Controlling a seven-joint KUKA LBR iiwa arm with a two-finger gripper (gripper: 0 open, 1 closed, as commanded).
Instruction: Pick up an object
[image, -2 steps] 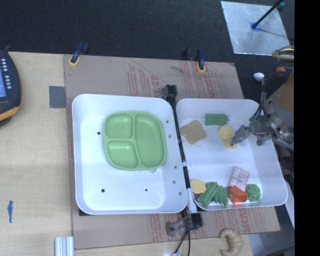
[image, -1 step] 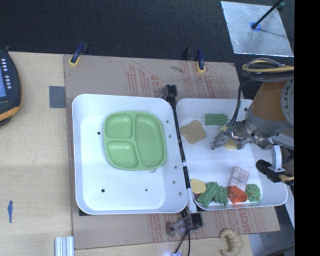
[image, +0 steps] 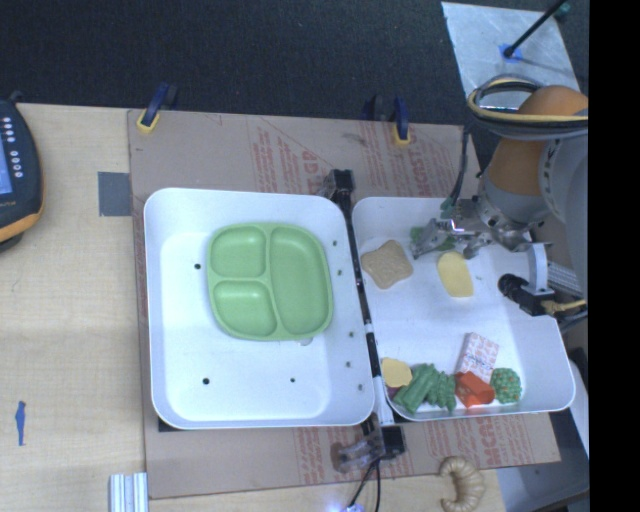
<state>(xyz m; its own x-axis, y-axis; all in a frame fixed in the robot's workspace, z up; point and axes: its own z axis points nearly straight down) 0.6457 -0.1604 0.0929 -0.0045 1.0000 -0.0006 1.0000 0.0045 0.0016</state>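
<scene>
We saw the gripper low over the right bin, near that bin's 12 o'clock side. We could not tell if the gripper was open or closed, or if it had anything in it. A yellow toy food piece lay just at its 6 o'clock, and a tan toy bread slice lay at its 8 o'clock. We think the arm came down there because those two things were close and easy to reach. More toy food sat in a bunch along the bin's 6 o'clock edge: a green bean bundle, a red piece, a little broccoli and a pink and white box. We guess they were packed too tight to grab easily. In the left bin a green plate with three parts lay flat, well away from the gripper. Both bins sat on the worktop.
</scene>
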